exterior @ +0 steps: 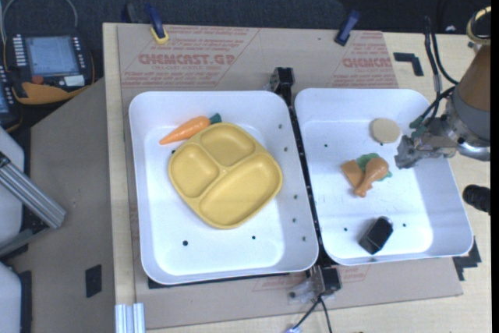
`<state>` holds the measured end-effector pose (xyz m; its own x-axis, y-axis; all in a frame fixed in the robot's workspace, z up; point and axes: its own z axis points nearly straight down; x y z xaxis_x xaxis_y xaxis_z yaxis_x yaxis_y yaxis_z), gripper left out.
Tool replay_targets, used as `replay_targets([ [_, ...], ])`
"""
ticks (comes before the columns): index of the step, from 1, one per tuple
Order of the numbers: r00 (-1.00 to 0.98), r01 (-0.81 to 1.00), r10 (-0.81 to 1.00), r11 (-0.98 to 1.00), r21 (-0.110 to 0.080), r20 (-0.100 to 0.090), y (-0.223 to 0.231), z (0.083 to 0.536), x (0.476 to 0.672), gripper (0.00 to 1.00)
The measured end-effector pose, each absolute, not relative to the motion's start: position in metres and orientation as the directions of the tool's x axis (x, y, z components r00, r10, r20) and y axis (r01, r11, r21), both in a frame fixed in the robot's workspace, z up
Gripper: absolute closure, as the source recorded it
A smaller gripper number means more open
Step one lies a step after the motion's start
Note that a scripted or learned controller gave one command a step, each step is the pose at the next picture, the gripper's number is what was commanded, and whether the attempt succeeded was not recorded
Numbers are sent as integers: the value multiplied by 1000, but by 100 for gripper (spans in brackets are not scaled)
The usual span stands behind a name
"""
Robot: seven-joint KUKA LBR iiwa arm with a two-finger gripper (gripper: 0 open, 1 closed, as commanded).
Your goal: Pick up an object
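The right bin (pixel 437 238) holds three things. An orange toy drumstick with a green bit (pixel 366 171) lies near its middle, a round beige disc (pixel 384 130) lies further back, and a black block (pixel 377 235) sits near the front edge. My gripper (pixel 408 154) hangs low over the right bin, just right of the drumstick and just below the disc. It looks apart from both, and nothing shows in its grasp.
In the left bin (pixel 156 246) a yellow divided plate (pixel 224 174) lies in the middle, with an orange carrot (pixel 185 129) at its upper left. The arm (pixel 475 101) comes in over the right bin's right rim.
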<state>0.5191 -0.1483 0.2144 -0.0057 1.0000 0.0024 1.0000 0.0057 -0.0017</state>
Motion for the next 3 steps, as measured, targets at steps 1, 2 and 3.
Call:
replay_targets([
  [1,-1,1000,1000,1,0,1,-89,217,530,100],
  [2,-6,1000,1000,6,3,2,-37,228,534,100],
  [3,-7,1000,1000,7,2,2,16,231,533,100],
])
